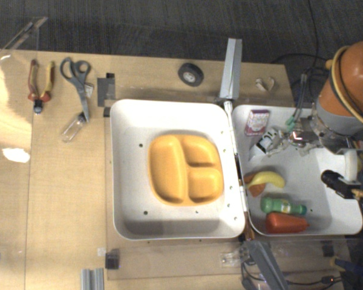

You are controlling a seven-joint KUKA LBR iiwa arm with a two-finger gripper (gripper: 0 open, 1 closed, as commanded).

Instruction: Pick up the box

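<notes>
The box [257,121] is small, white and purple, and lies flat in the far left corner of the right bin [327,162]. My gripper [277,139] reaches in from the right and hovers just right of and slightly nearer than the box, close to it. Nothing is visibly held in it. The grey arm with its orange band [349,83] covers the bin's far right corner.
A yellow banana [267,179], a green bottle [282,207] and a red object [285,223] lie along the right bin's near left side. The left bin [127,162] holds a yellow divided tray [185,167]. Scissors [80,83], pliers [39,83] and a tape roll [190,74] lie on the bench.
</notes>
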